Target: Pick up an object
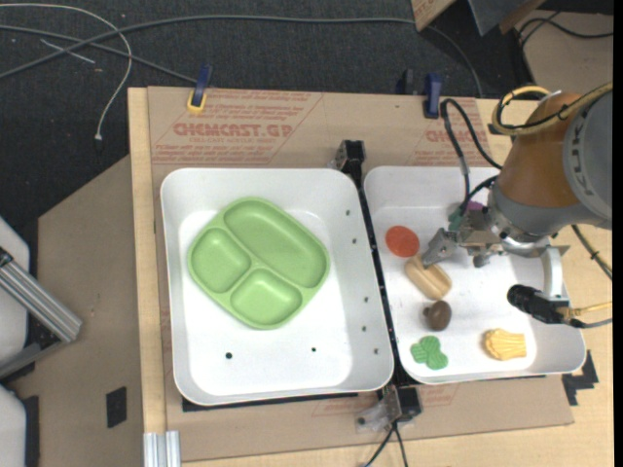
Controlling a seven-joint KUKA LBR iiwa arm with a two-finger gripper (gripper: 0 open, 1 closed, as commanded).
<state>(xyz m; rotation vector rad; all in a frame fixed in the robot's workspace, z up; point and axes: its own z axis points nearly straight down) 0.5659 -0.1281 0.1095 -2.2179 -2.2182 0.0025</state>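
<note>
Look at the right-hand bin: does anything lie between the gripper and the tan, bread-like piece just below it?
Nothing visible does. The gripper hangs just above the tan piece with bare white bin floor around them. The orange-red disc sits to the left of that gap, and the brown lump lies beyond the tan piece, toward the view's bottom.
</note>
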